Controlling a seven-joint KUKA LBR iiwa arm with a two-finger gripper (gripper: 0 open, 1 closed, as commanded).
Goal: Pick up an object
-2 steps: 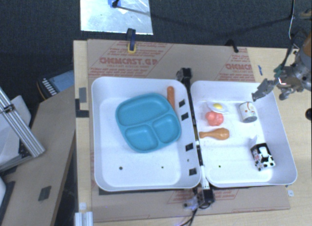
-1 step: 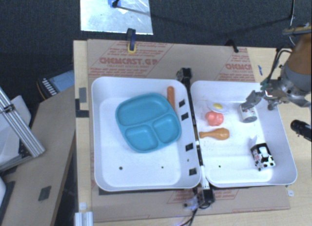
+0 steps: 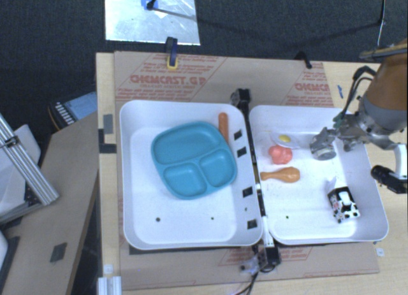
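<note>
1. Camera view, the arm: the grey arm (image 3: 382,106) with its orange band reaches in from the right over the right bin (image 3: 376,223). Its gripper (image 3: 324,147) hangs low above the upper middle of that bin. Whether it is released or clenched I cannot tell; the head reads as one grey lump from this slant.

2. Camera view, things near the gripper: a pink ball-like toy (image 3: 280,155) lies just to the left of the gripper, and a white piece with a yellow spot (image 3: 284,139), perhaps a toy egg, lies just up and left of it. An orange drumstick-shaped toy (image 3: 282,174) lies below and left, near the pink one. A black-and-white block (image 3: 343,204) sits below and a little right, well apart.

3. Camera view, farther off: the left bin (image 3: 137,223), well to the gripper's left, bears a blue divided plate (image 3: 193,167) and an orange stick (image 3: 223,125) at its upper right.

4. Progress, as a judgement: nothing shows between the gripper's tips, and every toy rests on a bin floor. The pick looks not yet made; choosing a toy, closing on it and lifting are left.
</note>
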